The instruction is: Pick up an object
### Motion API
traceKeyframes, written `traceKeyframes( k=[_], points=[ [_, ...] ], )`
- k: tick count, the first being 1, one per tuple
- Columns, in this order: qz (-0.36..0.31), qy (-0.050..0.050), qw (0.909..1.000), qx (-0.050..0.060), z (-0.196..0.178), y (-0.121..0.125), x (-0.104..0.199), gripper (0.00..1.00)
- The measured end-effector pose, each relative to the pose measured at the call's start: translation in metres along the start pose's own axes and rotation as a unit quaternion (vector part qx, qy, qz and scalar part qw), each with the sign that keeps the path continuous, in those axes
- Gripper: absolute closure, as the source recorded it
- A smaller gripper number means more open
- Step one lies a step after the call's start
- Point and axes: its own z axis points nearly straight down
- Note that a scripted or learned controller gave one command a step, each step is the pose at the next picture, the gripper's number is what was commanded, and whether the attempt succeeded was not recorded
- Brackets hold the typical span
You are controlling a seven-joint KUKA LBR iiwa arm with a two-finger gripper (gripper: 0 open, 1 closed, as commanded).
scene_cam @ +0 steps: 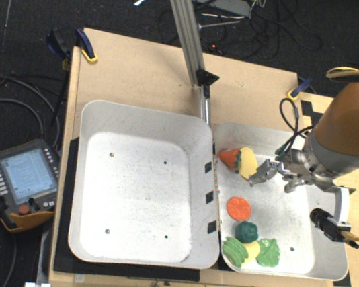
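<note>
Hovering claw (pixel 271 173) at 3 o'clock of yellow-red toy (pixel 240 160), fingers spread, pinching nothing; lifting not yet done.

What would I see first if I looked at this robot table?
First, the big grey and orange arm coming in from the right, with its claw low over the right bin. Next to the claw lie a yellow toy and a red-orange one. Nearer the bin's front edge sit an orange disc and a huddle of green toys.
</note>
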Motion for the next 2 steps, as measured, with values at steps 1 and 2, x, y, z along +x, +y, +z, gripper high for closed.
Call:
traceKeyframes(
  k=[1, 2],
  points=[
    [0.0, 0.0, 1.0, -0.001, 0.048, -0.003, 0.009, 0.0],
    [0.0, -0.001, 1.0, -0.004, 0.034, -0.002, 0.008, 1.0]
  ],
)
